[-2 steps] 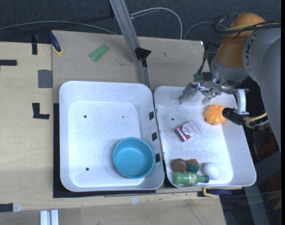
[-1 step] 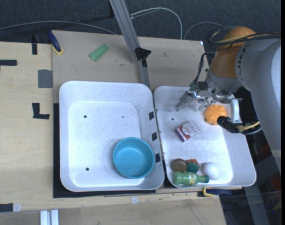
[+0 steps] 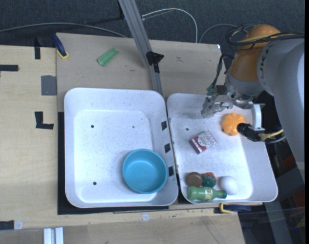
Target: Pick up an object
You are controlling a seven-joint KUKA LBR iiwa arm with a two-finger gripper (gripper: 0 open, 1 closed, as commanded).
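Observation:
My gripper (image 3: 211, 109) hangs over the far part of the right bin (image 3: 256, 161), above bare white floor. An orange ball-like object (image 3: 231, 123) lies just to its right, apart from it. Nearer the front, a small red-and-white packet (image 3: 202, 142) rests mid-bin. At the bin's front edge sit a brown round object (image 3: 194, 179), a green bottle (image 3: 205, 193) and a white egg-shaped ball (image 3: 229, 185), packed close together. Nothing shows between the fingers.
The left bin (image 3: 83, 111) holds a blue bowl (image 3: 144, 170) near its front right corner. A grey metal pole (image 3: 139, 29) slants down to the bins' shared far edge. A green block (image 3: 107, 57) lies on the bench behind the left bin.

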